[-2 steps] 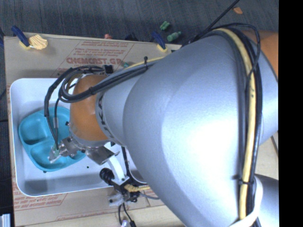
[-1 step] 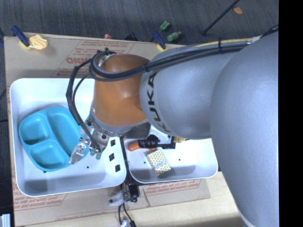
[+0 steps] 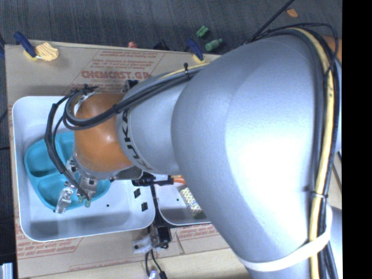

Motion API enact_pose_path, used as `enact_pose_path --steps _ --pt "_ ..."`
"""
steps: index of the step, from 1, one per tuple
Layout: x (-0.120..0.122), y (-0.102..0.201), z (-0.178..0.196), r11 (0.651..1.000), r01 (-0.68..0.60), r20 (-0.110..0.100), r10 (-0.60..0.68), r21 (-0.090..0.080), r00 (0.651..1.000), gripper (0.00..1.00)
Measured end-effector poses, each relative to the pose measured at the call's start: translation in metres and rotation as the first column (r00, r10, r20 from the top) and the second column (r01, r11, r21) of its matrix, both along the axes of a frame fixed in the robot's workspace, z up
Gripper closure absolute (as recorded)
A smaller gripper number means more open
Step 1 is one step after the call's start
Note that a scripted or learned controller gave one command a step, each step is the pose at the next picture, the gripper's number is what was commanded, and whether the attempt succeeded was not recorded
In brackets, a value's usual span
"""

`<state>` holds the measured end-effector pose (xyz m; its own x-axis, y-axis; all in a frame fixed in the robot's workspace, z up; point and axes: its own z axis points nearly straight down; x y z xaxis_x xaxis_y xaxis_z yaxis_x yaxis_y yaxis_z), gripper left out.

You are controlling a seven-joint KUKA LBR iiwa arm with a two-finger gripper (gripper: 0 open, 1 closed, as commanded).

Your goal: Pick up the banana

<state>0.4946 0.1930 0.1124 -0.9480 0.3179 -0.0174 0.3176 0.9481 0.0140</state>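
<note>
The big grey arm [image 3: 244, 138] sweeps across from the right, its orange band [image 3: 96, 132] sitting over the left bin [image 3: 35, 225]. The end effector [image 3: 72, 197] is down low in that bin, right on a blue dish [image 3: 38, 158]. Whether it is wide or narrow, I cannot tell. The banana can't be made out here. A speckled item [image 3: 190, 201] lies in the right bin [image 3: 174, 218], both bins on the table [image 3: 116, 63].

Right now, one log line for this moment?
arm: over left bin | gripper: low above blue dish | banana: not visible | grasp: unconfirmed
</note>
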Motion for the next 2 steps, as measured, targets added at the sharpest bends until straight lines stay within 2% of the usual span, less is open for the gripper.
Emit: enact_pose_path --steps 2 --pt "0.0 0.0 -0.0001 1.0 0.0 0.0 0.0 0.0 1.0 0.0"
